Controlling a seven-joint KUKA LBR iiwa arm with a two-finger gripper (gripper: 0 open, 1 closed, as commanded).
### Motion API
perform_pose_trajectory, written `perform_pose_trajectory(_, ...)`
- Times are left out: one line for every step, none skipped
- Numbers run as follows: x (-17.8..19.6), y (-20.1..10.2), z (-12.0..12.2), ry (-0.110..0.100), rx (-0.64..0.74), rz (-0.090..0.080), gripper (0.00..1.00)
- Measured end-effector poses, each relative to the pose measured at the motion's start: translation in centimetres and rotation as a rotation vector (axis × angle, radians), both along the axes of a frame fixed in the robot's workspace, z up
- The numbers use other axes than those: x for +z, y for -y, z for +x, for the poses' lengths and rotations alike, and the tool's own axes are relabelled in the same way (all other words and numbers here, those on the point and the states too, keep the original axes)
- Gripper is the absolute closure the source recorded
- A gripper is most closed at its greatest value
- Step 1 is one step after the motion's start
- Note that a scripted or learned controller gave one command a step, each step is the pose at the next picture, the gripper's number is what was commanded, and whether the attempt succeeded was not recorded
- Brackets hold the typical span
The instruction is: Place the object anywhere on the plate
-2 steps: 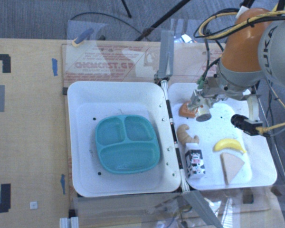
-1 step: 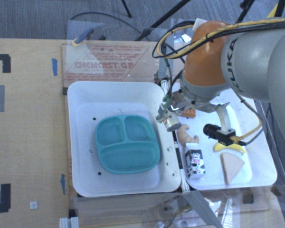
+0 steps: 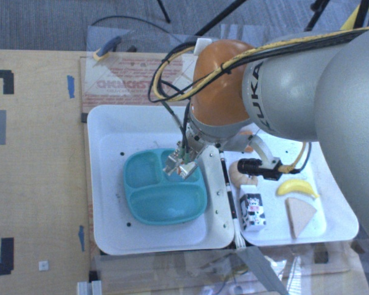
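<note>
A teal plate with three compartments lies in the left white bin. My gripper hangs over the plate's upper right compartment, close to its surface, below the orange wrist band. What the gripper may carry is hidden by its metal parts. No loose object shows on the visible parts of the plate.
The right bin holds a yellow banana, a tan wedge, a small black-and-white carton and a pale round item partly behind a black fitting. The big grey arm covers that bin's far side.
</note>
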State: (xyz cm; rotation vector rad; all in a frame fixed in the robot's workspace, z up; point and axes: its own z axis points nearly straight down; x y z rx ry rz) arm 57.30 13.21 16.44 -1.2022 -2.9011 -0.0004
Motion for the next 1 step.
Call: perform_pose_trajectory(0.02,0.10,0.03,0.001,-0.002,0.000,0.00)
